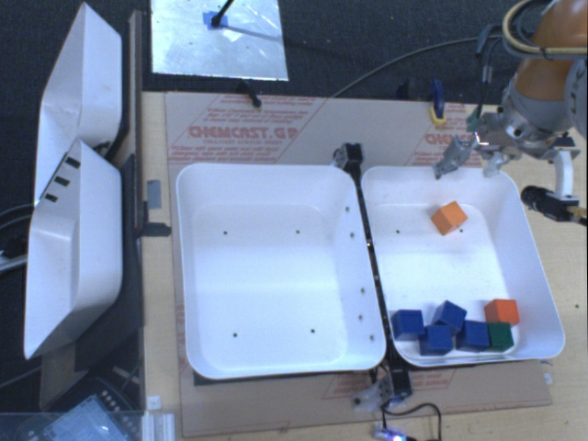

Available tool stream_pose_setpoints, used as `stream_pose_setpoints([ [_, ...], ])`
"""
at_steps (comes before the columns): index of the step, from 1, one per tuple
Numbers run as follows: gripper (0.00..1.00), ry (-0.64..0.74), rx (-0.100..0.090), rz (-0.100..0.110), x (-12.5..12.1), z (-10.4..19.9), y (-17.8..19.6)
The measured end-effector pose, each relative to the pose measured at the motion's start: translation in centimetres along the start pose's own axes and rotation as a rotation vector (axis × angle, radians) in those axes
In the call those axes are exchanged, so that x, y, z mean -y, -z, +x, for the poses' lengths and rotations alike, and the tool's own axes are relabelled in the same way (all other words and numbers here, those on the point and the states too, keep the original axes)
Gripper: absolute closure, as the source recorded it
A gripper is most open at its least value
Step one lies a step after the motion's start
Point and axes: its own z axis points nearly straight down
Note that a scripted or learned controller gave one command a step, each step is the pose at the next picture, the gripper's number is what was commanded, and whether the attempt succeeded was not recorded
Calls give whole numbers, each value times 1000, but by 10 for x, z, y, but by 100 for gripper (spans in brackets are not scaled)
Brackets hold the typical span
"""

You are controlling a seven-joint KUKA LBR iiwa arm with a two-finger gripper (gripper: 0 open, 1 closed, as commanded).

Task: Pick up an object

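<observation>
1. We saw the claw [472, 157] above the far rim of the right bin [537, 274], its fingers spread and pinching nothing.
2. An orange block [449, 217] lay alone near it in that bin.
3. Blue blocks [442, 326], a green block [500, 337] and a second orange block [502, 311] crowded the near edge.

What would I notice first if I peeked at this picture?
Probably the bright orange block sitting all alone near the far end of the right bin. Next, the huddle of blocks along that bin's near edge: four blue blocks, one green block and another orange one. The gripper hangs open above the bin's far rim, holding nothing.
</observation>
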Motion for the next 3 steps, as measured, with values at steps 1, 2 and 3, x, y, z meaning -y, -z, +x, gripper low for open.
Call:
stream_pose_setpoints([
  [1,0,-3,-2,10,4,-25,-119],
  [2,0,2,-1,1,29,16,-124],
  [3,100,0,0,-2,29,14,-112],
])
